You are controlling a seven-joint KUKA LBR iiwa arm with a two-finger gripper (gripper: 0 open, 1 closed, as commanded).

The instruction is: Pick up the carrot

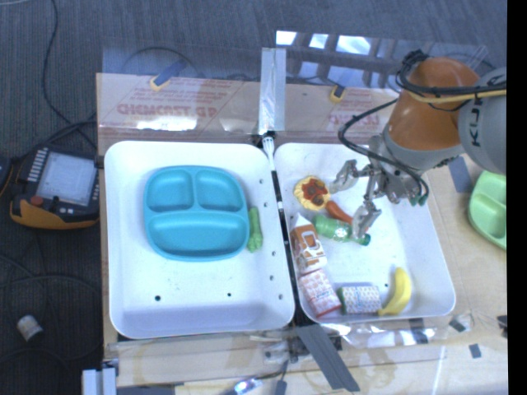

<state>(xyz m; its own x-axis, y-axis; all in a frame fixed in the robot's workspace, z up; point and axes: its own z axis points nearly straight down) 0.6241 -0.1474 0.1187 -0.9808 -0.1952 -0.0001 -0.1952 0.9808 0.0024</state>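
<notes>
Gripper (pixel 356 194) sits low over the far part of the right white bin (pixel 428 257), fingers spread wide: one metal finger (pixel 345 174) angles out to the left, the other (pixel 367 217) points down toward the near side. Nothing is held between them. The small orange carrot (pixel 338 211) lies on the bin floor in the gap between the two fingers, tilted, not visibly touched by either. The arm's orange band (pixel 432 97) and grey wrist stand just right of and beyond the gripper, with black cables looping over them.

Just left of the carrot: a round yellow toy pizza slice with red topping (pixel 313 191). Just near the carrot: a green bottle lying on its side (pixel 339 230), its right end beside the lower fingertip. Along the bin's left wall: a brown and white snack packet (pixel 306 249) and a second red-printed packet (pixel 318 290). Near right corner: a small can lying on its side (pixel 359 297) touching a yellow banana (pixel 398 291).

Left white bin (pixel 132 303): a blue plastic divided tray (pixel 198 211), with a slim green vegetable (pixel 255 228) at its right edge.

On the table (pixel 473 303), far right: a light green object (pixel 491 207), cut off by the frame. On the floor to the left: an orange and black handheld pendant (pixel 54 186).
</notes>
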